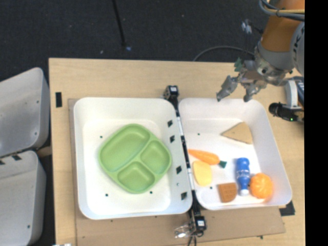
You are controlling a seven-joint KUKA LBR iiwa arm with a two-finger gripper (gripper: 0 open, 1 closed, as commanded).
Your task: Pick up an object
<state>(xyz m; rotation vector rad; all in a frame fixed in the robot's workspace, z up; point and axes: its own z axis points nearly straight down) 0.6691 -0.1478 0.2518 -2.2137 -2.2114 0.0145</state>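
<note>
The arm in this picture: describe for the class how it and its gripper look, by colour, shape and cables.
The arm is a thick rounded column, grey with a broad orange band above the wrist. Dark and pale cables loop at its top. The gripper is small, grey metal, with two thin fingers splayed below a boxy wrist piece.

Wooden bench (128, 78) bearing two white bins (82, 152) (271, 132) side by side
</note>
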